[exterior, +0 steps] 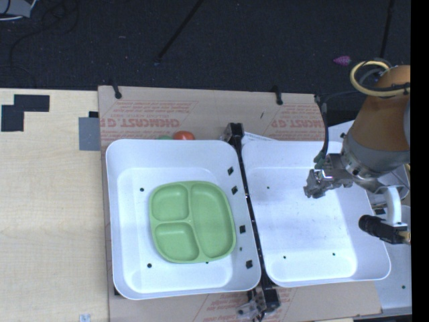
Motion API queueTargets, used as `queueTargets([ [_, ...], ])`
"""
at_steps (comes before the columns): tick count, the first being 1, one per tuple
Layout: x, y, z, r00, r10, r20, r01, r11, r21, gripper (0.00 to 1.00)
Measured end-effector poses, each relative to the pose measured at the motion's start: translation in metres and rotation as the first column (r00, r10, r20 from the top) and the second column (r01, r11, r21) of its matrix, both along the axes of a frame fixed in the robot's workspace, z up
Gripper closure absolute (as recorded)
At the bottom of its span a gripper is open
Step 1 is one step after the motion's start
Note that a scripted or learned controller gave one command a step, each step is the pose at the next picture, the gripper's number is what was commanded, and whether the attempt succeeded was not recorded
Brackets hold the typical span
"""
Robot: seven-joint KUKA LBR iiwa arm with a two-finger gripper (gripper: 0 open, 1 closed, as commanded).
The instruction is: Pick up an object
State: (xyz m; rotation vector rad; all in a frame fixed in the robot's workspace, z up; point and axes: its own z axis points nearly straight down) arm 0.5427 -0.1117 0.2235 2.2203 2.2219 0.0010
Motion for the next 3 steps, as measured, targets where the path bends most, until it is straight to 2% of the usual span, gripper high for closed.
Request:
queueTargets([
  [1, -0.001, 0.052, 0.009, 1.0, 0.003, -0.003, -0.003, 1.0, 0.002, 1.0],
  [2, -0.005, 0.11, -0.001, 1.0, 0.004, -0.005, -0.004, 1.0, 0.002, 1.0],
  [3, -0.022, 0.157, -0.005, 1.0, 0.004, -0.007, -0.004, 1.0, 0.002, 1.0],
])
